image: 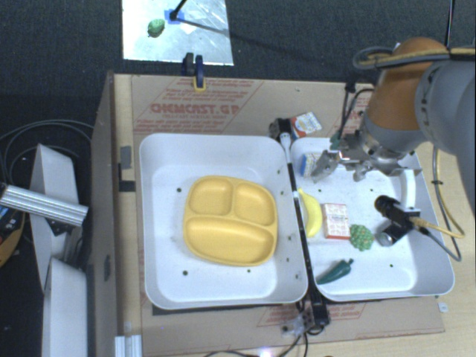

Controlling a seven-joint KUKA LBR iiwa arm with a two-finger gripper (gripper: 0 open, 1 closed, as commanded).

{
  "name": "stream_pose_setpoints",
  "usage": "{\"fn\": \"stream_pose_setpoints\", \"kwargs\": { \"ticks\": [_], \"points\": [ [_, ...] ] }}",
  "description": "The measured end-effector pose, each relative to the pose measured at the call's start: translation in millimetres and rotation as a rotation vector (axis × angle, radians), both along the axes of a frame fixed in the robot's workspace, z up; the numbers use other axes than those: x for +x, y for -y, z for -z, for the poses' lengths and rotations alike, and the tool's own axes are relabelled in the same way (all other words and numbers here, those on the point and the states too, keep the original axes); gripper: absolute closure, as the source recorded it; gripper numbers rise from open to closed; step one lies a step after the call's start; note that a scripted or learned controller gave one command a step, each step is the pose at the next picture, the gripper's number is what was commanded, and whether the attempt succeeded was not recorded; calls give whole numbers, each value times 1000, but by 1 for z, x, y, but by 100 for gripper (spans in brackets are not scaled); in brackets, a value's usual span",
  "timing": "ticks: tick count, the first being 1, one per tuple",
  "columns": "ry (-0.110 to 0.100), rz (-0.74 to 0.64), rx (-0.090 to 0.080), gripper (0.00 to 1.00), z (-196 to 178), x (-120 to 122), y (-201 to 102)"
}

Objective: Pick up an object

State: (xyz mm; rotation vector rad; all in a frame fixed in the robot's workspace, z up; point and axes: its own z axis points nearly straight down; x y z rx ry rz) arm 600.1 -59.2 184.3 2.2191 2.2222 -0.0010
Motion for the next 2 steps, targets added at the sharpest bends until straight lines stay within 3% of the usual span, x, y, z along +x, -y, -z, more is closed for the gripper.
{"fn": "stream_pose_setpoints", "kwargs": {
  "ticks": [1, 2],
  "points": [
    [-2, 1, 1, 0, 95, -52, 25],
    [-1, 1, 2, 0, 100, -71, 26]
  ]
}}
